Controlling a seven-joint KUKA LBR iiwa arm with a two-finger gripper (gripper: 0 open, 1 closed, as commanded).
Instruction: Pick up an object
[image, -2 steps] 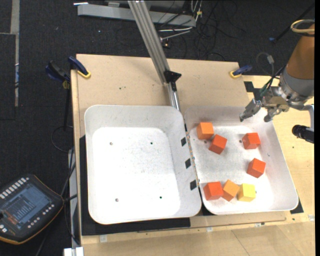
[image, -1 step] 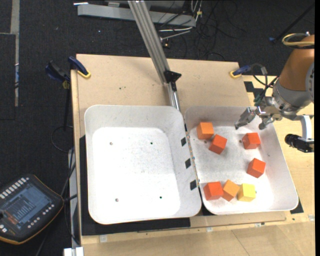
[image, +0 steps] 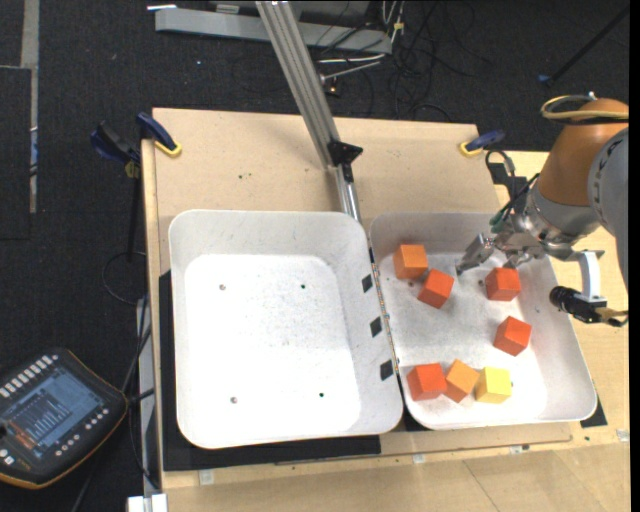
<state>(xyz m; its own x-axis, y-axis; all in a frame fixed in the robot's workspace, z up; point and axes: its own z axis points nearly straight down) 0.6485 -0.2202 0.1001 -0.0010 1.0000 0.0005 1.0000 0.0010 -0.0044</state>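
Orange block, front row (image: 427, 381): we see it at the right bin's (image: 560, 400) near edge, touching a lighter orange block (image: 462, 379) and a yellow one (image: 495, 384).
Mid bin: an orange-red cube (image: 512, 335) sits alone.
Gripper (image: 487, 258): we find its fingers spread apart, gripping nothing.
Nearest cube (image: 502, 284): it lies just beside the fingertips, on their near side.
Far cubes: two (image: 436, 289) (image: 410, 261) lie left of the gripper.
Left bin (image: 200, 420): white.
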